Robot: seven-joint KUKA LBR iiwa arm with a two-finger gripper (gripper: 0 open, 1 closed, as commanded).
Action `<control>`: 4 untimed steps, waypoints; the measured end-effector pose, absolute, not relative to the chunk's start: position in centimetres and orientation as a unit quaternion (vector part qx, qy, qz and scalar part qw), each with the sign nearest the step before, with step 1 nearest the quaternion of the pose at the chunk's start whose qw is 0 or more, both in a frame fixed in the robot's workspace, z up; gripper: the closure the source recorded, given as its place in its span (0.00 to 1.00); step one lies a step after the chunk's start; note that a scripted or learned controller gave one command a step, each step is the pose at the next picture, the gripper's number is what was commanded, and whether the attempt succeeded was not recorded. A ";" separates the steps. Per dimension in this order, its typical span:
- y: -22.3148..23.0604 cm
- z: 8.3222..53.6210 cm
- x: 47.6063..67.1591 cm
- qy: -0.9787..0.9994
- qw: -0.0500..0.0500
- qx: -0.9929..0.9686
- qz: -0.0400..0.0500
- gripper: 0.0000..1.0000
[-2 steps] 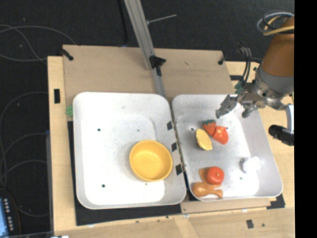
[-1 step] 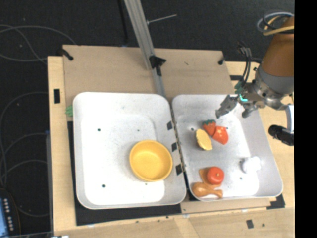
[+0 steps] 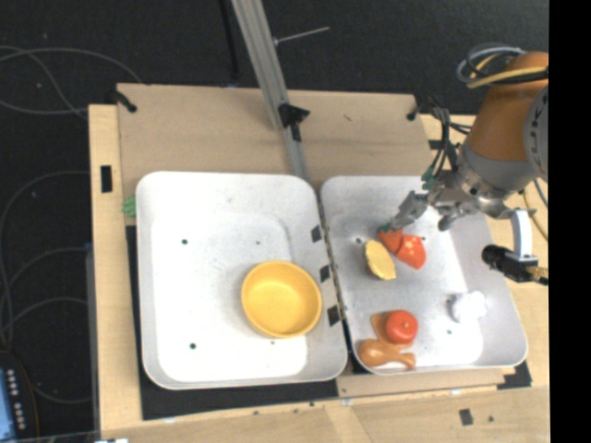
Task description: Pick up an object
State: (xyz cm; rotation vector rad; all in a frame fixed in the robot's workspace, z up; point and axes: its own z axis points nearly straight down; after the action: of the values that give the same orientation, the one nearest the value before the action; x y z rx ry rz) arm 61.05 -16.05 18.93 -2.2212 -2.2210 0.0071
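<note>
The tool (image 3: pixel 404 221) hangs just above a red piece (image 3: pixel 407 249) (right bin (image 3: pixel 480 340)); its grip I cannot tell; yellow bowl (image 3: pixel 281 299) sits apart.

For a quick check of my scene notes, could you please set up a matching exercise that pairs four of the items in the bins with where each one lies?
Items:
1. yellow bowl
2. red pepper-like piece
3. white lump
4. tan gourd-like piece

Places:
A. right bin, at its near edge
B. left bin, near the divider
C. right bin, by the gripper
D. right bin, toward its right side

Pairs: 1-B, 2-C, 3-D, 4-A
</note>
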 end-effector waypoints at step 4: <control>-17.2 16.8 60.8 -0.706 -0.003 -0.708 -0.002 1.00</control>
State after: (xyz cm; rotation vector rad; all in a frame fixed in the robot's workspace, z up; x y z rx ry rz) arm 60.79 -17.15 16.80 -2.2296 -2.2218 -0.0059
